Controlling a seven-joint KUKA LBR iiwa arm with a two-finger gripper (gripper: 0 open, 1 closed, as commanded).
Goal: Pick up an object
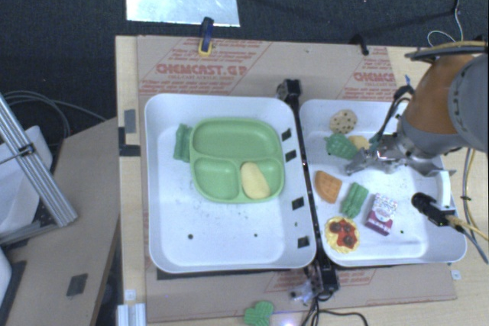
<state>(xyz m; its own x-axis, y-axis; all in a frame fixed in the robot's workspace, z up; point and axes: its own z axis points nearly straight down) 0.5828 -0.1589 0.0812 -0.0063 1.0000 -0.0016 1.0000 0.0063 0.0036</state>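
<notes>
Gripper (365,161) hangs just right of green toy (340,145); jaw opening cannot be told. Toy looks light and stiff, best pinched across its middle.

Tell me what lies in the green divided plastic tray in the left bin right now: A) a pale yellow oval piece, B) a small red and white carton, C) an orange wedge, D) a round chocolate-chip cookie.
A: the pale yellow oval piece rests in the lower right compartment of the green divided plastic tray; the other three lie in the right bin.
</notes>
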